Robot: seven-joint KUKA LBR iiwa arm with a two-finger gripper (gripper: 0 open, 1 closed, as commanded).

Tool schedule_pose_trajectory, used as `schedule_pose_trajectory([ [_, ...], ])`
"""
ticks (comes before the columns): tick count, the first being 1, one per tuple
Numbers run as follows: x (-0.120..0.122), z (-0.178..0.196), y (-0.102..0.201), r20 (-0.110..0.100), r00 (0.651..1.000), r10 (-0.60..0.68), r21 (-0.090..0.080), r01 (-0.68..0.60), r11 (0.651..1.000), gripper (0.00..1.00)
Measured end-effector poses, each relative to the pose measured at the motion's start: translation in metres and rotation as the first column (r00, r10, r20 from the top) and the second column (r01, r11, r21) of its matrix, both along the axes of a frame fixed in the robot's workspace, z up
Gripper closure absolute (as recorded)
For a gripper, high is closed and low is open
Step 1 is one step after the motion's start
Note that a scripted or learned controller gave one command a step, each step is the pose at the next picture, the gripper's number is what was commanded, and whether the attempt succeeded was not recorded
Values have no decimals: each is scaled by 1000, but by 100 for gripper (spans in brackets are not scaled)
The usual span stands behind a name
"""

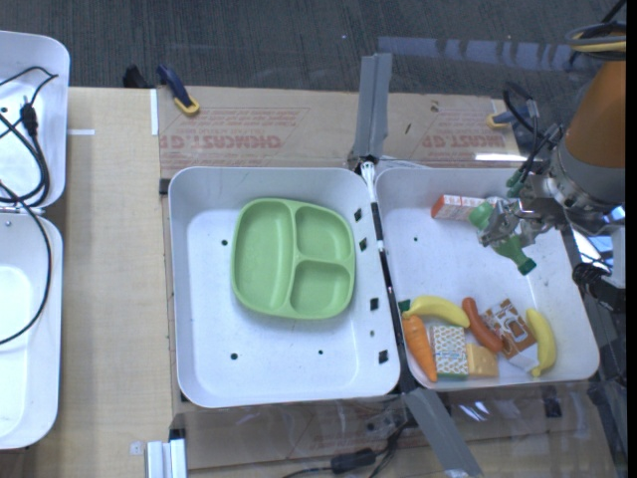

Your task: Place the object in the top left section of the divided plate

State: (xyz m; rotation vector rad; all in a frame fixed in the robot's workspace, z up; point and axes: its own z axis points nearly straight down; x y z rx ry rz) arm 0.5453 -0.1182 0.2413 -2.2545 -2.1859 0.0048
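A light green divided plate lies in the left bin; it has one large section on its left and two smaller ones on its right. My gripper hangs over the upper right part of the right bin, well to the right of the plate. A green toy object sits right at the gripper's tip, its lower end sticking out toward the bin's right wall. The wrist hides where the two meet.
A red and white carton lies just left of the gripper. Along the right bin's front are two bananas, a carrot, a sausage and a cracker pack. A grey divider post stands behind the bins.
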Motion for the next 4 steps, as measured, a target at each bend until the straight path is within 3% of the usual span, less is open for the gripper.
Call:
schedule_pose_trajectory([
  [1,107,-51,64,1,996,85,0,-85,996,100],
  [2,114,-50,133,2,992,130,0,-130,992,100],
  [3,114,-50,133,2,992,129,-1,-129,992,0],
  [4,114,-42,133,2,991,132,-3,-132,991,100],
])
